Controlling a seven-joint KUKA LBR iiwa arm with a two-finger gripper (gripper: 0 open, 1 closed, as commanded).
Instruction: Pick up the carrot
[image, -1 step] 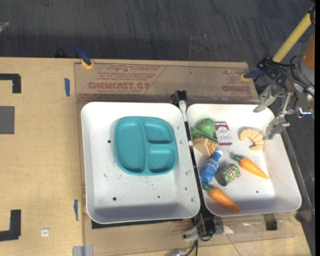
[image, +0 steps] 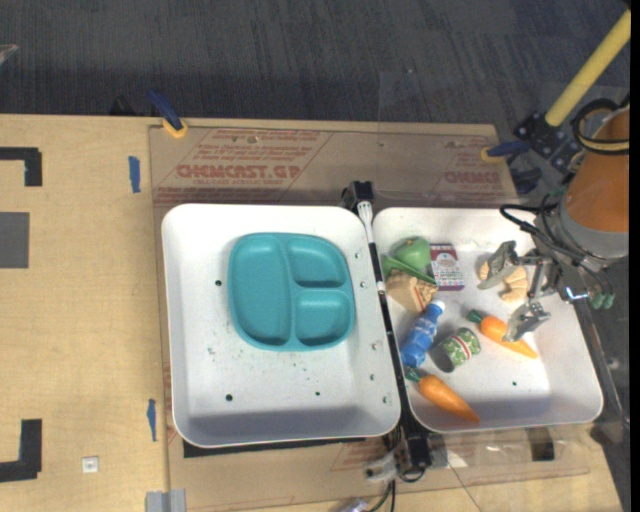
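Note:
Two orange carrots lie in the right bin. One carrot, with a green top pointing left, lies mid-bin. The other carrot lies near the bin's front left corner. My gripper hangs over the right part of the bin, its fingers spread open. One fingertip sits just above the right end of the mid-bin carrot; the other finger is further back. A small tan piece shows in the gap between them. Neither carrot is between the fingers.
Also in the right bin are a blue bottle, a green can, a green leafy toy, a pink-and-white box and a tan item. The left bin holds a teal divided plate.

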